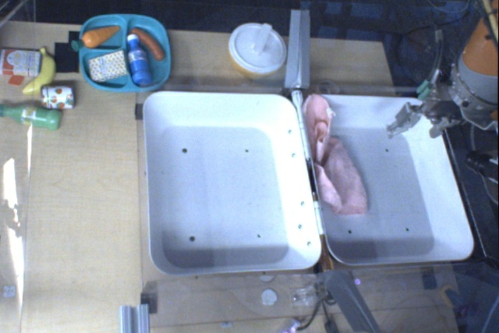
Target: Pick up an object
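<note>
Gripper [407,121] over right bin [437,246], fingers apart, holding nothing. Pink cloth [335,168] against the bin's left wall. No legible writing anywhere.

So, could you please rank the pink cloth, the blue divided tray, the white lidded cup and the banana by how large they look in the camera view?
1. pink cloth and blue divided tray: too alike to rank
2. white lidded cup
3. banana
</note>
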`<action>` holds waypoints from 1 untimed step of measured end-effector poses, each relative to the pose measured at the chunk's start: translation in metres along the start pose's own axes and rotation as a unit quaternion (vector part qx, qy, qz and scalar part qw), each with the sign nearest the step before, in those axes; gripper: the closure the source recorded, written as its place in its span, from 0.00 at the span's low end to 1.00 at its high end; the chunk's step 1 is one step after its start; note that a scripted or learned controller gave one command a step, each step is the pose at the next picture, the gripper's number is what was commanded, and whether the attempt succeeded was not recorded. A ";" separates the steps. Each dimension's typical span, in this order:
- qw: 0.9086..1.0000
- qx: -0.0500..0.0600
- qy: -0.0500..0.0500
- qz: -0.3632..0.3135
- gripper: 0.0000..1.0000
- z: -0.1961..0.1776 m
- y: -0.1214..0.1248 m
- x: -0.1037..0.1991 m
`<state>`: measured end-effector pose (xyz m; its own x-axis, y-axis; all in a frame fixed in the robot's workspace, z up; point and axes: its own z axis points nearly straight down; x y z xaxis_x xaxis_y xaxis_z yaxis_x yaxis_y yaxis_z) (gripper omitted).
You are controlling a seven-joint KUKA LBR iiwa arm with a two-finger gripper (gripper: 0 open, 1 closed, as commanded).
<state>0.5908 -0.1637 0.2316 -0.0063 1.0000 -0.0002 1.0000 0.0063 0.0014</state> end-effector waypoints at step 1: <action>1.000 -0.001 0.000 0.017 0.00 -0.039 0.007 0.065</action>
<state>0.5976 -0.0992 0.2703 0.0280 0.9996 0.0002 0.9996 -0.0280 0.0043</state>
